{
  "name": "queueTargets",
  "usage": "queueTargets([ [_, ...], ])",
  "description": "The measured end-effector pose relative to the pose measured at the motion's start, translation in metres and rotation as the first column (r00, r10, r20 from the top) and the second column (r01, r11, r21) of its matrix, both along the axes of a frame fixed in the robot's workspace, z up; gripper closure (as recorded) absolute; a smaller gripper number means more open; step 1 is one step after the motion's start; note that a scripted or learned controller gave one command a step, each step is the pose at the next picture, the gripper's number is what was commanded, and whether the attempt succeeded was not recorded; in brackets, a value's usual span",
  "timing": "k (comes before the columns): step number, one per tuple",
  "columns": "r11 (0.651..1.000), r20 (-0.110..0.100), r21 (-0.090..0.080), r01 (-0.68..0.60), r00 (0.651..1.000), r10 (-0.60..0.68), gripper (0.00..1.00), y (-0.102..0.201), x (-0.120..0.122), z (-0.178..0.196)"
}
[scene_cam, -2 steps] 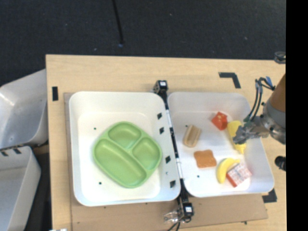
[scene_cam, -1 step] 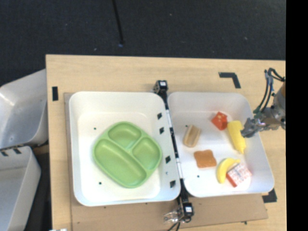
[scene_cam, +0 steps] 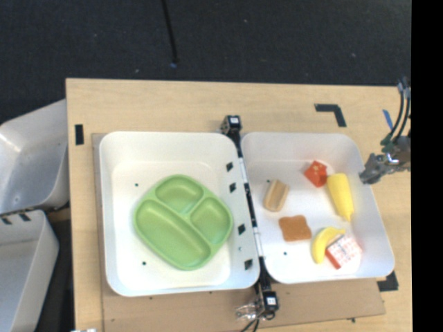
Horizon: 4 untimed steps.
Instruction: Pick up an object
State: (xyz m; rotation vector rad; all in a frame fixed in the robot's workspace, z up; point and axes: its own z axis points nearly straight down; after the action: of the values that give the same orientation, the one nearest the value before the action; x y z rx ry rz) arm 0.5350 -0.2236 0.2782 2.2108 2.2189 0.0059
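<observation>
Gripper (scene_cam: 374, 168) at right bin (scene_cam: 277, 147) rim, beside yellow corn (scene_cam: 340, 195), finger state unclear

White bins (scene_cam: 111, 185) on tan bench (scene_cam: 83, 109), against dark speckled floor (scene_cam: 277, 26). Green plate (scene_cam: 183, 221) in left bin. In right bin: red block (scene_cam: 316, 173), yellow corn (scene_cam: 340, 194), tan bread (scene_cam: 276, 195), orange-brown toast (scene_cam: 295, 228), yellow banana (scene_cam: 320, 243), red-and-white checked box (scene_cam: 344, 251).

gripper (scene_cam: 374, 169) cut off at right edge, fingers too small to tell
</observation>
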Motion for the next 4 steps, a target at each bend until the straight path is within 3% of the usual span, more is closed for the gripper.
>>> queueTargets([
  [2,1.0,-0.007,0.004,-0.004,1.0,0.004,1.0,0.105,0.045,-0.018],
  [4,1.0,-0.007,0.004,-0.002,1.0,0.002,1.0,0.188,0.077,-0.013],
])
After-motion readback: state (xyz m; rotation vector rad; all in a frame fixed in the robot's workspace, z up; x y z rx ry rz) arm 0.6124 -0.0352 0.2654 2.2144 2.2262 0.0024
